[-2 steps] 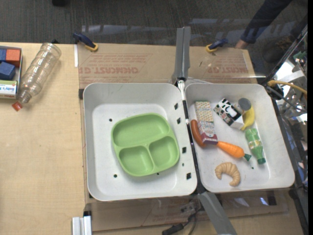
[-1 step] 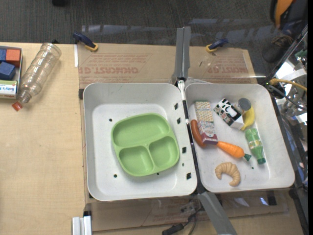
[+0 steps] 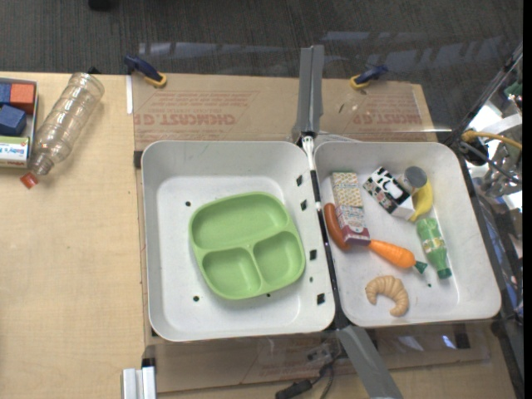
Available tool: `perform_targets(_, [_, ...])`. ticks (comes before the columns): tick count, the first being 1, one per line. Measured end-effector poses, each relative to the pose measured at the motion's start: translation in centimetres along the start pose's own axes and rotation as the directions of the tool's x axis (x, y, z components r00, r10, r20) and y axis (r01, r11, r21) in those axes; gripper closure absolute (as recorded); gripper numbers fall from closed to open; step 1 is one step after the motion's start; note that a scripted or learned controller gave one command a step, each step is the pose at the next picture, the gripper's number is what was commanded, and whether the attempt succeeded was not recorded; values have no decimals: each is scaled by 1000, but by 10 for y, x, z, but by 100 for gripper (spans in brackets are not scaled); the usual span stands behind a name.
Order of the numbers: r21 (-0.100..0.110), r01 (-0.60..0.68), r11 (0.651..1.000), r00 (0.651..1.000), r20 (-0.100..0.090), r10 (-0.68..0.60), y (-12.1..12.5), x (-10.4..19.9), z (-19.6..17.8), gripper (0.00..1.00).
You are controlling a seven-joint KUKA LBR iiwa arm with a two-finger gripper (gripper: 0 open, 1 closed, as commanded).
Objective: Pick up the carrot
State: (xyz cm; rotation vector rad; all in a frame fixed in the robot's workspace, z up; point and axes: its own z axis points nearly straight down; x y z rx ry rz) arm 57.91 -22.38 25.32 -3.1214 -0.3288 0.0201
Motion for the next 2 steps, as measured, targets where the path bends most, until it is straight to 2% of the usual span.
perform_targets(2, [3, 5, 1000, 1000, 8, -5, 1, -1, -15, 100])
